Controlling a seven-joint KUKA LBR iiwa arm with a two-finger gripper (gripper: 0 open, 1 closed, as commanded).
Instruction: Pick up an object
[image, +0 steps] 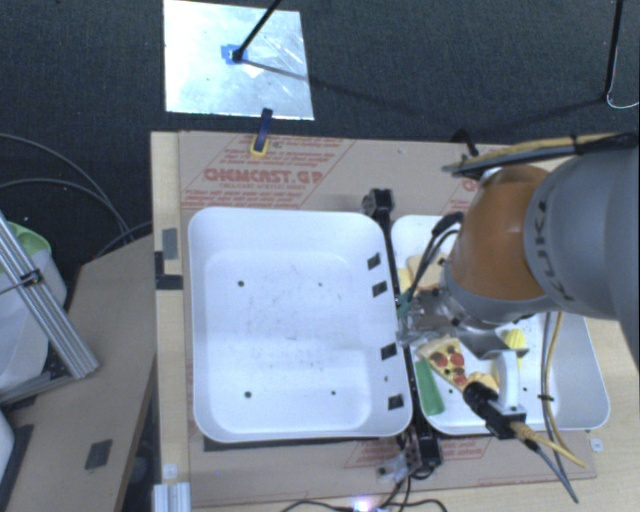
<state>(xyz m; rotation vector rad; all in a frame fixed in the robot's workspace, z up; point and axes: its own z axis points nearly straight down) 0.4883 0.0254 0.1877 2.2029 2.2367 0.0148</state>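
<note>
My arm, grey with an orange band (500, 240), reaches over the right bin (590, 400) and covers most of it. The gripper (415, 326) hangs low at that bin's left wall, above its near-left part. Just below it lies a toy pizza slice (447, 358) with red spots, and a long green piece (429, 386) lies along the left wall. A yellow piece (515, 340) peeks out to the right of the wrist, and another yellow piece (411, 270) shows at the bin's far left. The arm hides whatever else lies in this bin.
The left bin (290, 320) stands beside the right one, sharing a divider with black clips (385, 320). Both rest on a cardboard sheet (270, 170). A wooden table (90, 330) and a metal frame (40, 310) lie to the left.
</note>
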